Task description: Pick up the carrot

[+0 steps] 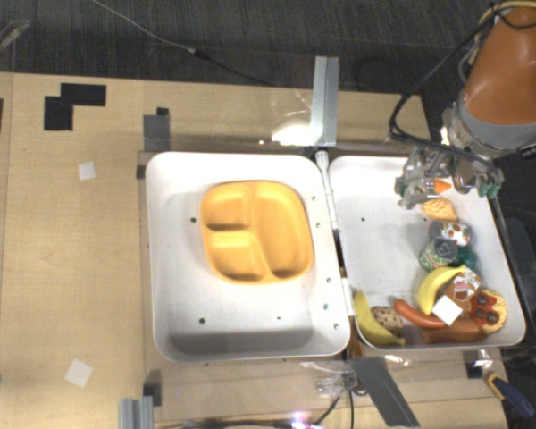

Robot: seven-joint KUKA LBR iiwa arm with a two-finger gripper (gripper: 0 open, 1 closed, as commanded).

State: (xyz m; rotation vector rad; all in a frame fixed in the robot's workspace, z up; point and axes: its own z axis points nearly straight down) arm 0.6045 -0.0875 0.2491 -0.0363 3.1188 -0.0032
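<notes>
The carrot (441, 187) shows as a small orange piece at the far right of the right bin (375, 231), close to its back wall. My gripper (436, 182) hangs directly over it, its metal body covering most of the carrot. From this angle I cannot make out whether the carrot is gripped or just lying under the gripper. The grey arm with its orange band (511, 70) reaches in from the upper right.
A tan bread piece (440, 209) lies just in front of the carrot, followed by a round tin (451, 234) and a green can (439, 254). A banana (436, 284), a red sausage (418, 314) and other toy food crowd the front right corner. The left bin holds a yellow divided plate (253, 231).
</notes>
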